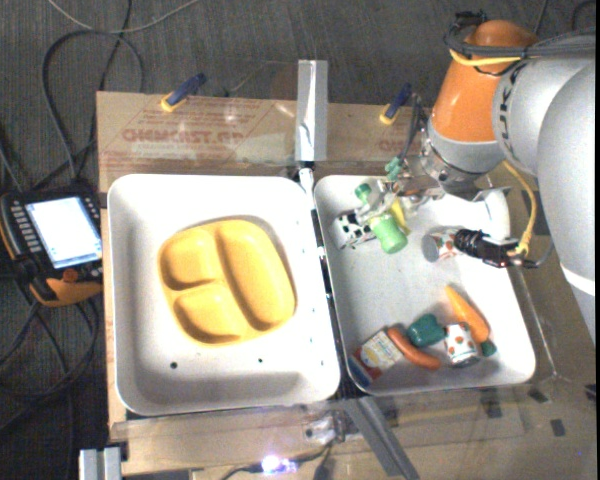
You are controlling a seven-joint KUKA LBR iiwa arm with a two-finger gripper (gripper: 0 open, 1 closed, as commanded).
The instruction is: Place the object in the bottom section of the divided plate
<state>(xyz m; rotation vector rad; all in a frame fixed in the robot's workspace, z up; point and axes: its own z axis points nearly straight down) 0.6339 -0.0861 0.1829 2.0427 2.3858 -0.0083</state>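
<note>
- Lying nearest the lens along the lower edge: front rim of the left bin (220, 400), walling in the target on the counter (205, 126).
- Sitting off the counter at far left: handheld screen unit (55, 233), taking no part in the job.
- Resting flat in the middle of the left bin: yellow divided plate (228, 280), turned a little so that its bottom section (212, 320) is facing the near rim, bare and ready to receive.
- Running between the two bins: metal divider strip (311, 118), keeping supply and target apart.
- Lying at the top left of the right bin (525, 368): green cylinder (388, 234), just beside a black-and-white toy (352, 230); probably the thing being fetched, judging by what is hanging over it, and not yet on the plate.
- Hovering directly above that cluster: gripper (391, 204), reaching in under the orange band (477, 98); too tangled with the toys for telling whether the jaws are apart, together or clamped on anything.
- Crowding the near right corner, well apart from the gripper: red sausage (412, 349), green block (426, 329), orange carrot (467, 313).
- Needing next, as a guess: lifting and carrying leftward over the strip.
</note>
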